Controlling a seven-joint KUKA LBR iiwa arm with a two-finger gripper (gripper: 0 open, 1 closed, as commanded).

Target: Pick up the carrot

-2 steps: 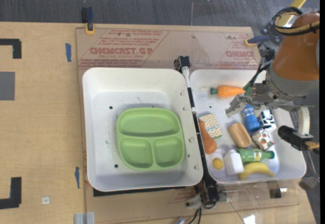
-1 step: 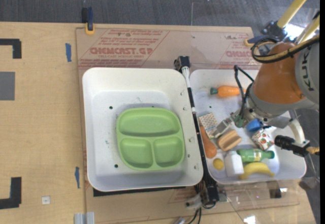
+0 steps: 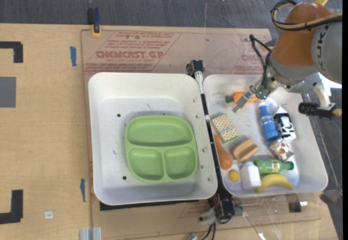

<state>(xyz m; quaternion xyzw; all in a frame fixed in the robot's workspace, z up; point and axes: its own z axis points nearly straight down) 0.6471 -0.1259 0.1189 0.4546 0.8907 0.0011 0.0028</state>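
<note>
Looking down on a desk (image 3: 43,124) with two shallow white bins side by side. Left bin (image 3: 103,92) holds a green divided plate (image 3: 160,147), with bare floor around it.

Right bin (image 3: 318,171) is crowded. The carrot (image 3: 222,153) lies along this bin's left wall, just beside the divider, its tip pointing toward the near edge. A checkered packet (image 3: 225,127) sits just above it, a bun (image 3: 245,149) touches or nearly touches its right side, and a small yellow ball (image 3: 234,176) lies at its lower end. Further right are a white bottle (image 3: 250,174), a banana (image 3: 274,181), a green bottle (image 3: 274,166), a blue bottle (image 3: 268,123) and small cartons (image 3: 283,149).

The carrot is probably a light, stiff, smooth plastic toy, tapered, so it may slip; the thicker upper half looks the best place to grip, across its width.

Room is tight: wall on one side, bun on the other.

The gripper (image 3: 243,101) hangs over the bin's far part, near a small orange piece (image 3: 237,96), well apart from the carrot; whether it is parted or closed I cannot tell.
</note>
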